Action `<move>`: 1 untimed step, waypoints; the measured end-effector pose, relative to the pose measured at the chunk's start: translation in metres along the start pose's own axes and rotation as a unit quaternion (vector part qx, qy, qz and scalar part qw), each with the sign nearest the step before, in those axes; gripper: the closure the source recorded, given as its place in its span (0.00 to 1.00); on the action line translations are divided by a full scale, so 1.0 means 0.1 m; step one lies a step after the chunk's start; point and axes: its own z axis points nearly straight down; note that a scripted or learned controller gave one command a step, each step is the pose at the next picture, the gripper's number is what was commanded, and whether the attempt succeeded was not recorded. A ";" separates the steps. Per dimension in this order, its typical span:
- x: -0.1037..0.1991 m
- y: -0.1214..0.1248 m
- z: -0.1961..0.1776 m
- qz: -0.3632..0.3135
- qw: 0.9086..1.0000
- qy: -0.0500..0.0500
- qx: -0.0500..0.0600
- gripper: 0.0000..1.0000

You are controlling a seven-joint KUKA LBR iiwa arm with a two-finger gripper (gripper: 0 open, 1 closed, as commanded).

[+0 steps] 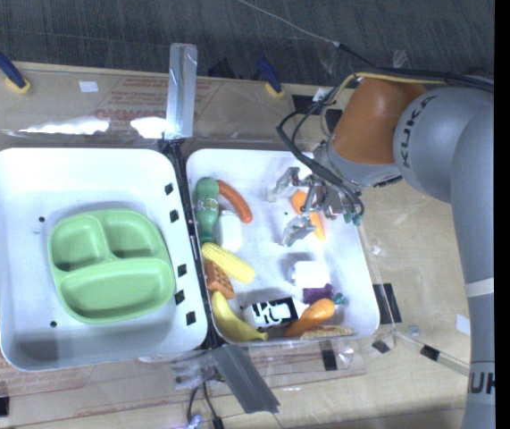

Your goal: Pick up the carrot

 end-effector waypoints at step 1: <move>-0.03 0.00 -0.13 -0.002 1.000 -0.005 0.002 1.00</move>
